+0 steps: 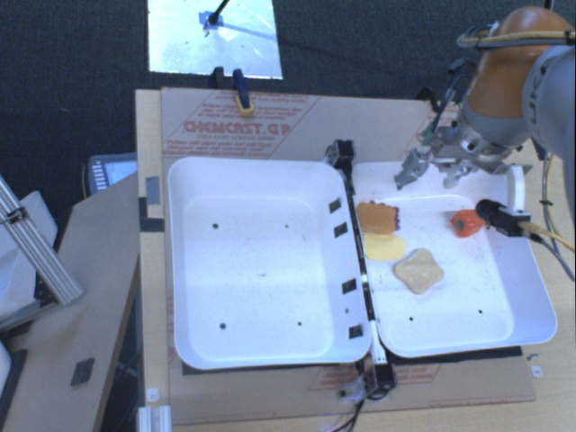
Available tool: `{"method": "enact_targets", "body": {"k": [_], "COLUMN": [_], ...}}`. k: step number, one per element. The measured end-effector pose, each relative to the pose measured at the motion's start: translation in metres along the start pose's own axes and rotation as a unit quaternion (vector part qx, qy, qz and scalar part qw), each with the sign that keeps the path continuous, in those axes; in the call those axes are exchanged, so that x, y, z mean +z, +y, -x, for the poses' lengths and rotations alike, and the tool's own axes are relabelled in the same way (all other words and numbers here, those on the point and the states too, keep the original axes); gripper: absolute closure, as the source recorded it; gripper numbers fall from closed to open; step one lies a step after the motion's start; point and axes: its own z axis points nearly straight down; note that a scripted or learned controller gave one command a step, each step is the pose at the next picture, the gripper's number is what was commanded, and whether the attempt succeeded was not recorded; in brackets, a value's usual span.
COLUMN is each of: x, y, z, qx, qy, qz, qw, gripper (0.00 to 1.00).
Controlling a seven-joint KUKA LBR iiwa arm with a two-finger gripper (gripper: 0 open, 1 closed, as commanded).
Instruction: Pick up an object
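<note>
Hanging above the right white bin point(504, 322), the open two-finger gripper point(430, 171) holds nothing — the small red-orange toy point(465, 223) waits below, not yet picked.

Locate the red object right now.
The red object lies in the right bin, near its far right side, beside a black fitting and below the gripper.

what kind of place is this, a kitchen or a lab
Most likely a robotics lab bench: a grey and orange arm with a gripper hangs over two shallow white bins, one holding toy-like objects, backed by dark cloth.
</note>
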Motion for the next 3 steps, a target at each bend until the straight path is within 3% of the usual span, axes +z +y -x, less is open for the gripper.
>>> {"method": "enact_targets", "body": {"k": [1, 2, 3], "x": [0.019, 0.006, -0.047], "y": [-0.068, -0.064, -0.055], "z": [-0.072, -0.068, -0.133], "qx": [-0.004, 0.0, -0.004], "qy": [0.002, 0.0, 0.002], "qz": [-0.004, 0.001, 0.003], "qw": [1.0, 1.0, 1.0], "gripper": [0.0, 1.0, 1.0]}}
